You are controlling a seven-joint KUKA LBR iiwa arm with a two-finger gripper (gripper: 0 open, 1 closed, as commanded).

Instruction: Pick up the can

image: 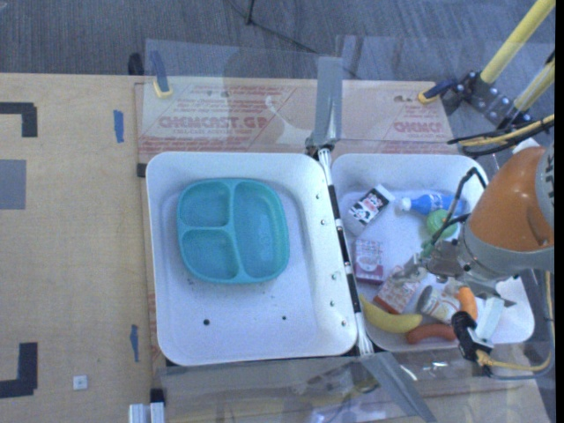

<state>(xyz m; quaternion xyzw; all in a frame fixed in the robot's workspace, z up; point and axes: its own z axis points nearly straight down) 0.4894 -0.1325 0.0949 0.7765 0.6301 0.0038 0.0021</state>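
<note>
The can looks like a small silvery cylinder lying on its side near the front of the right bin. It lies between a banana and an orange item. My gripper hangs low over the middle of that bin, just behind and left of the can, above a reddish packet. The grey wrist and the orange band cover the bin's right part.
The right bin also holds a yellow banana, a red sausage-like item, a pink-and-white box, a small black-and-white carton, a blue bottle and a green object. A teal divided plate lies in the left bin.
</note>
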